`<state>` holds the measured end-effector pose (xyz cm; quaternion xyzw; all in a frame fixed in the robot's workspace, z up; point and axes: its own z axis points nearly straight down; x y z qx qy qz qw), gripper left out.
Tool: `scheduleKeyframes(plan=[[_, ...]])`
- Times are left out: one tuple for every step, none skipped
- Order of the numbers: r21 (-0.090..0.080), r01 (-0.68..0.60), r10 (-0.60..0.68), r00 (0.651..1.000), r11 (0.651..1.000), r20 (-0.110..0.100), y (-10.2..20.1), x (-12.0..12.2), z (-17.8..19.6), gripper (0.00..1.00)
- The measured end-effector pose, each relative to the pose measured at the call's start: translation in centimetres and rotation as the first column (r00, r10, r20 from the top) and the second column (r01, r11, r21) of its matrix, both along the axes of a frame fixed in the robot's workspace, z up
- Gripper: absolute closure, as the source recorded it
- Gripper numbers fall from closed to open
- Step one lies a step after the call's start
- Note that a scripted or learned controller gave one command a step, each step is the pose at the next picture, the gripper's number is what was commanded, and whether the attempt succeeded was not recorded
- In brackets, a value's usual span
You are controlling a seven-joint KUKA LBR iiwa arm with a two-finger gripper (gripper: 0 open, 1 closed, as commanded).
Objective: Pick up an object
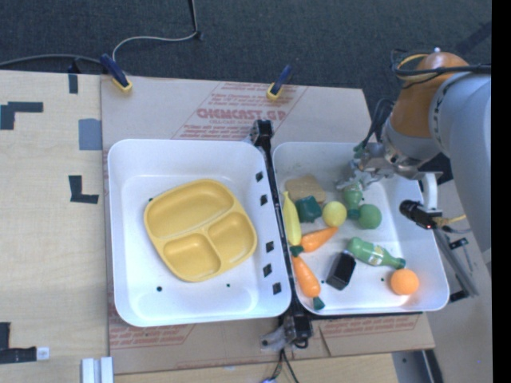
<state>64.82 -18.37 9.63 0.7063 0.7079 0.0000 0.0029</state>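
My gripper hangs low over the back of the right bin, just above a green ball and a yellow ball. Around them lie a teal block, a tan slab, a banana, two carrots, a green bottle, a black block and an orange. Something greenish sits at the fingertips, but I cannot make out whether it is held.
The left bin holds a yellow divided tray. A black clip joins the bins at the back. Blue and yellow clamps pin the cardboard under them. The arm's grey body rises at the right.
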Motion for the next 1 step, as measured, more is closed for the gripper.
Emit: scheduleKeyframes(plan=[[0.005, 0.000, 0.000, 1.000, 1.000, -0.004, 5.56, -1.37, 5.57, 1.00]])
